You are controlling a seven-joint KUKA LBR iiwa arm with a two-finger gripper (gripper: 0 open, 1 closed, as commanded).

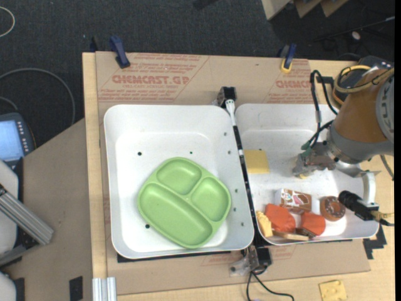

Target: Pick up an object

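The arm's orange-banded wrist covers the upper right of the shallow white right-hand bin (pixel 276 115) and is cut off at the frame edge. The end effector (pixel 308 165) hangs low over that bin's floor; its opening cannot be determined, and no item is visible in it. Candidate objects: a pale yellow square block (pixel 256 162) just left; orange-red, brown and wrapped toy food items (pixel 293 218) along the near wall, hard to identify. The left-hand white bin (pixel 125 137) contains a green three-compartment plastic plate (pixel 183 200).
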